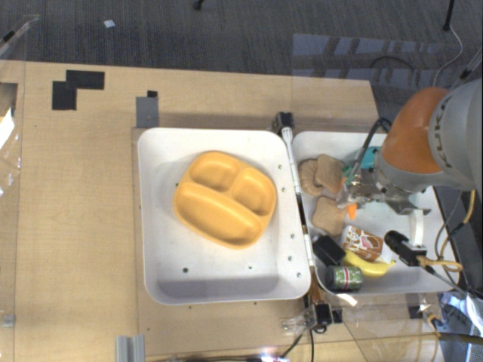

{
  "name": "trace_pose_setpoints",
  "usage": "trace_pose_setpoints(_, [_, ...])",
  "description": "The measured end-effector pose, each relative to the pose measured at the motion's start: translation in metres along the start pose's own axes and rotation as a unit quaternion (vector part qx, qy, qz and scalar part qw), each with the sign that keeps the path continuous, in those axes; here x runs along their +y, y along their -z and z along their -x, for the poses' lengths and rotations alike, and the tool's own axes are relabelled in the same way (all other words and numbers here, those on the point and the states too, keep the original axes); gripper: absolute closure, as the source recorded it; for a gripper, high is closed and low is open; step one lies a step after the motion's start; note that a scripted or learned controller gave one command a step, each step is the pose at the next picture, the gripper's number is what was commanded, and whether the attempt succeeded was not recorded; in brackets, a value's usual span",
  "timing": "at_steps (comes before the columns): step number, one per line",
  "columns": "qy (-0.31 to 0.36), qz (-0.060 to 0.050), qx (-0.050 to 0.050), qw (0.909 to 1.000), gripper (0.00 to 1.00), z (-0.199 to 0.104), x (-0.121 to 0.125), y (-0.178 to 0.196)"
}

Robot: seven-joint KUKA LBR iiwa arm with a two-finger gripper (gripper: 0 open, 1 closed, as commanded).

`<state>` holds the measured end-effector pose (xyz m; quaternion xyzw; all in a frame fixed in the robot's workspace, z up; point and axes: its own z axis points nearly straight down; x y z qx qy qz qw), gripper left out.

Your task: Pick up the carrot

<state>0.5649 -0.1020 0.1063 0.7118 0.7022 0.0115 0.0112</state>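
Note:
The carrot (352,212) shows as a small orange piece in the right bin (423,281), between a bread slice and a snack packet. My gripper (353,195) hangs over that bin, right above the carrot and very close to it. The grey arm with its orange band (411,142) reaches in from the right and hides much of the bin's middle. Most of the carrot is covered by the gripper, and I cannot tell whether it is held.
A yellow divided plate (226,197) lies in the left bin (162,277). The right bin also holds two bread slices (323,175), a snack packet (361,242), a banana (368,263), a green can (346,277) and a black object (329,249).

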Motion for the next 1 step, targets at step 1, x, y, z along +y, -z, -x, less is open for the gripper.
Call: trace_pose_setpoints(1, [0.060,-0.010,0.001,0.9982,1.00,-0.0585,-0.0315,0.0831])
